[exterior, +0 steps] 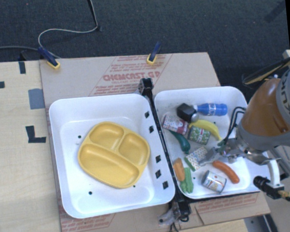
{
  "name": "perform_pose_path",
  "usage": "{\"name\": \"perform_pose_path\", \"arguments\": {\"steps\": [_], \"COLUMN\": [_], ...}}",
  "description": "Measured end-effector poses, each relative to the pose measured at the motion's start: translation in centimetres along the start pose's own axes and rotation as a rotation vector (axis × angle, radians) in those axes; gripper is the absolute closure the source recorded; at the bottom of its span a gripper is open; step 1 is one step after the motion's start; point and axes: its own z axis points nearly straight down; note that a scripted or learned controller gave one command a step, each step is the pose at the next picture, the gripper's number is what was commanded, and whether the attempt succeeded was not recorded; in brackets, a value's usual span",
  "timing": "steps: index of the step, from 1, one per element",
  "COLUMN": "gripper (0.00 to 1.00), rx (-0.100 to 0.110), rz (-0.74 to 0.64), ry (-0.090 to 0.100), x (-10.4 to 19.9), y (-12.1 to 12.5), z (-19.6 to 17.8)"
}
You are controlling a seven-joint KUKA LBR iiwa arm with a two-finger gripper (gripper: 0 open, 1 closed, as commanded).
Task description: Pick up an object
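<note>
We look down on two white bins side by side on a cardboard-covered bench. The left bin (66, 147) carries a yellow divided plate (114, 153), set at a slant. The right bin (238, 95) is crowded — a blue bottle (206, 110) lies along the far wall, its black cap toward the divider; a banana (207, 128) slants below it beside a small printed packet (175, 124) and a dark green pepper (182, 141). Nearer us lie a carrot (178, 169), a green pod (187, 181), a tin can (213, 181) on its side and an orange sausage (226, 171), its long axis running from upper left to lower right. The gripper (215, 153) reaches in from the right just above the sausage, close to a small checked box (195, 159); we cannot tell its grip, and nothing shows held.
</note>
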Motion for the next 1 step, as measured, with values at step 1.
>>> {"name": "perform_pose_path", "arguments": {"steps": [1], "gripper": [0.0], "rx": [-0.002], "rz": [0.001], "ry": [-0.002], "x": [3.37], "y": [5.76], "z": [0.02]}}
